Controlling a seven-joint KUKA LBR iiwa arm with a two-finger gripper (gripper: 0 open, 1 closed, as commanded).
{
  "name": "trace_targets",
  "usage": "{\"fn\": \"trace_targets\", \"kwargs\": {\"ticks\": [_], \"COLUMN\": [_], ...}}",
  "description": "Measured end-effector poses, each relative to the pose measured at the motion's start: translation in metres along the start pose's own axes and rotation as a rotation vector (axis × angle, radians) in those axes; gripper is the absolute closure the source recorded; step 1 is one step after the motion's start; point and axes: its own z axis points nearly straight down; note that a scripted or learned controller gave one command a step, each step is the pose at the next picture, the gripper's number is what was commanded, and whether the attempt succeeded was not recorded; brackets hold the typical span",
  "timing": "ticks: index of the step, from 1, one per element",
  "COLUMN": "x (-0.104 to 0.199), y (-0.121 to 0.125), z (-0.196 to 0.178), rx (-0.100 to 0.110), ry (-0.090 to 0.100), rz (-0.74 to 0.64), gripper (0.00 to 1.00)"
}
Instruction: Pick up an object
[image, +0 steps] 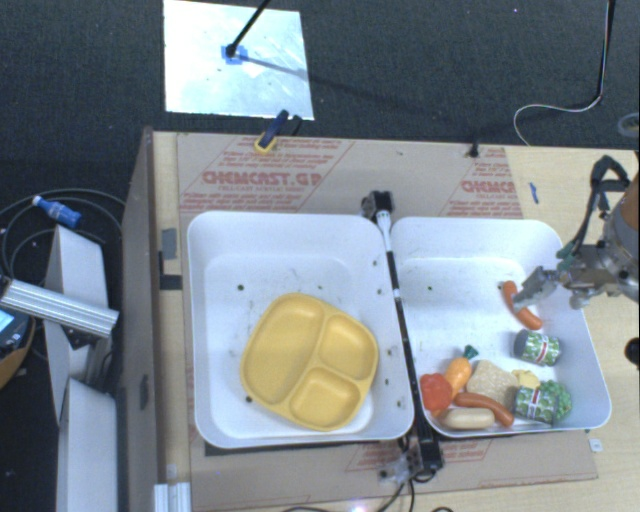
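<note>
**Gripper at right bin's far rim, nothing held; clutter risk noted**

Left bin (215, 300), well away from the gripper on its far side: held one yellow divided plate (310, 362), three compartments, lying flat toward the near wall. Nothing sat in the compartments.

Divider between bins: a dark strip ran from the far edge to the near edge of the worktop (330, 165).

Right bin (470, 250): all the candidate objects lay here, crowded into the near corner. From the divider outward: a red tomato-like piece (435, 391), an orange carrot (459, 372), a sausage (480, 404) on a pale bun (468, 419), a tan bread slice (491, 381), then two green-labelled cans, one (538, 348) just below the gripper and the other (541, 401) further toward the near rim. A second orange-red sausage (521, 305) lay apart from the pile, just beside the gripper's tip.

Gripper (548, 282): sat over the bin's right rim, reaching in from the right. Whether its fingers stood apart or together could not be told from this angle; nothing was seen between them.

Risks, as judgement: the lone sausage is thin and round, so it may roll or slip out of a pinch. Near the wall, a finger could strike the rim. A descent into the pile may catch two pieces or push them aside.
</note>
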Motion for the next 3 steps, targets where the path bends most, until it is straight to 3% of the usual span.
{"fn": "trace_targets", "kwargs": {"ticks": [1,2,3], "x": [-0.059,-0.062,-0.062], "y": [0.033,0.080,0.078], "z": [0.151,0.192,0.177], "rx": [0.005,0.001,0.000], "ry": [0.001,0.000,0.000], "rz": [0.003,0.000,0.001], "gripper": [0.00,0.00,0.00]}}
